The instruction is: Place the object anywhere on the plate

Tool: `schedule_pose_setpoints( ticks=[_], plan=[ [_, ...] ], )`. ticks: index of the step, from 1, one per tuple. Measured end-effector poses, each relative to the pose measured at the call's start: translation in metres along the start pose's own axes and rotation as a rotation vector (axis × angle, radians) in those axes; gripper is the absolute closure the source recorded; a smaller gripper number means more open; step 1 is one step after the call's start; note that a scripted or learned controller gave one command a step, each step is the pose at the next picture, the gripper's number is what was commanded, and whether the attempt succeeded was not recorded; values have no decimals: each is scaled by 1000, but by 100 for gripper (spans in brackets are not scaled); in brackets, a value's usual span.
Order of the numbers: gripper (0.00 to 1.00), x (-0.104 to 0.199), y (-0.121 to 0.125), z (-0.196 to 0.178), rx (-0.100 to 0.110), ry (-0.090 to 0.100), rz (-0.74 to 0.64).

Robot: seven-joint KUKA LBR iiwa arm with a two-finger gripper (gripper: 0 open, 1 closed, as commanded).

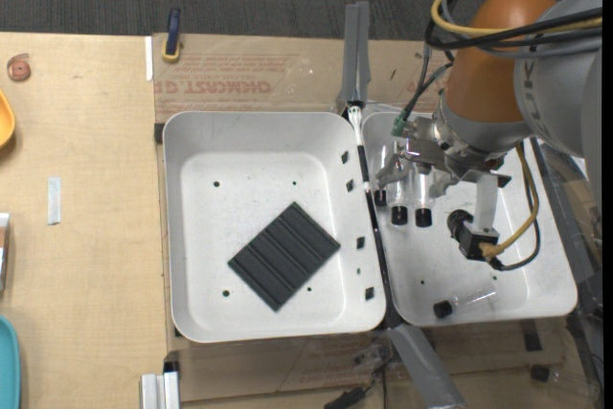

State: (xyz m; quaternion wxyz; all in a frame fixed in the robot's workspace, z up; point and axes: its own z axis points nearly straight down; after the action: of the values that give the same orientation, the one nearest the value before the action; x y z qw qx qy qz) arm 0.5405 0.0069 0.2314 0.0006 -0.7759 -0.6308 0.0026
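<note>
A dark grey ribbed rectangular plate (284, 256) lies at a slant on the floor of the left bin (192, 206). My gripper (411, 216) hangs over the left part of the right bin (546, 287). Its two black fingertips (399, 215) stand slightly apart, with white bin floor showing between them and nothing held. A small black object (442, 308) rests near the front edge of the right bin, below and to the right of the gripper. Next to it lies a clear, hard-to-read piece (476, 299).
The grey arm with its orange band (498, 62) covers the back of the right bin. A black fitting with yellow cable (469, 237) hangs beside the gripper. The raised wall between the bins (369, 225) carries black clips. A blue-handled tool (172, 32) lies on the cardboard behind the left bin.
</note>
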Motion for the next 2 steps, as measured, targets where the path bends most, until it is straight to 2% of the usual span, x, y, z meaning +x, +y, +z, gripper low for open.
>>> schedule_pose_setpoints(
  ticks=[1, 2],
  plan=[
    [100, 34, -29, 42, 2, 0, -46],
    [100, 112, -48, 2, -1, 0, -155]
  ],
)
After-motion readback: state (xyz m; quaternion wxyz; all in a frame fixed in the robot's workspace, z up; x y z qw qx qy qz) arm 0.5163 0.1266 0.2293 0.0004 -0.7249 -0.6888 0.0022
